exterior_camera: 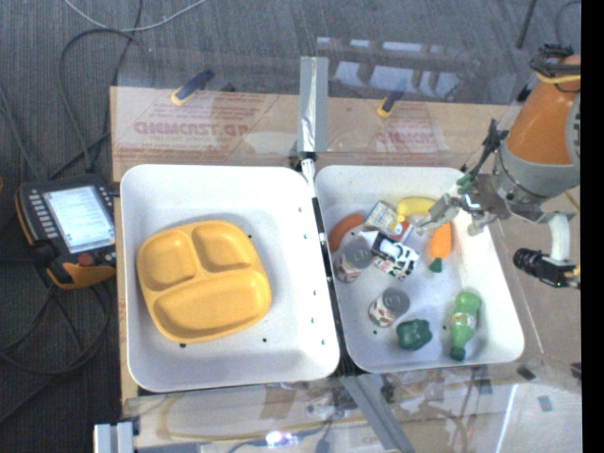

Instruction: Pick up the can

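Two small cans lie in the right bin (500,281). One can (354,258) with a grey lid is near the bin's left wall, and the other can (389,307) sits lower, toward the middle. My gripper (455,217) hovers over the bin's upper right part, above the carrot (440,242) and well to the right of both cans. Its fingers are spread open and hold nothing. The grey arm with its orange band (543,135) reaches in from the right.
Around the cans are a black-and-white toy (396,255), a small box (381,217), a yellow fruit (415,206), a red item (345,226), a green pepper (412,333) and a green bottle (461,324). The left bin (170,187) holds a yellow divided plate (203,279).
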`<state>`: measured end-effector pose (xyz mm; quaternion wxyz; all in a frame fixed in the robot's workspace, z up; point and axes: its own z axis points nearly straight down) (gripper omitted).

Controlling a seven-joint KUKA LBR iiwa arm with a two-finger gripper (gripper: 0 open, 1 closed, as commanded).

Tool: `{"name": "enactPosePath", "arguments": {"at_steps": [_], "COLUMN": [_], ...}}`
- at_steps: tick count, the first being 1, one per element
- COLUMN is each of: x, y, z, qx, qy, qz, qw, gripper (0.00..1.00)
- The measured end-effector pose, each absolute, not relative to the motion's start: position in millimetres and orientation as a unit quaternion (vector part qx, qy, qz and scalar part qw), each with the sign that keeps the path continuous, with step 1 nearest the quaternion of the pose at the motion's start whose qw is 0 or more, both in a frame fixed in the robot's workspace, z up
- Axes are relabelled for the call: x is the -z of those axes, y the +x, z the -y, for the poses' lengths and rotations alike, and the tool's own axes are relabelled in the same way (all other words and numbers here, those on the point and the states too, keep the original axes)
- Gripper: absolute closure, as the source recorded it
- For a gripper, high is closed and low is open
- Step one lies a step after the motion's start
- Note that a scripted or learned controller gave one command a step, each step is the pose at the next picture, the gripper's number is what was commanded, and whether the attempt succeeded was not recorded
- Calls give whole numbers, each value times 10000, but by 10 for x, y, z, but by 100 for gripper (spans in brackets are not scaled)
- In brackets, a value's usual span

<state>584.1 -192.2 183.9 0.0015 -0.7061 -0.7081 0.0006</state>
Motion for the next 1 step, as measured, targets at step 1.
{"name": "enactPosePath", "arguments": {"at_steps": [1], "x": [-1174], "y": [5661], "z": [1305], "qx": [93], "qy": [-7450], "qz": [6669], "qw": [-131], "gripper": [0]}}
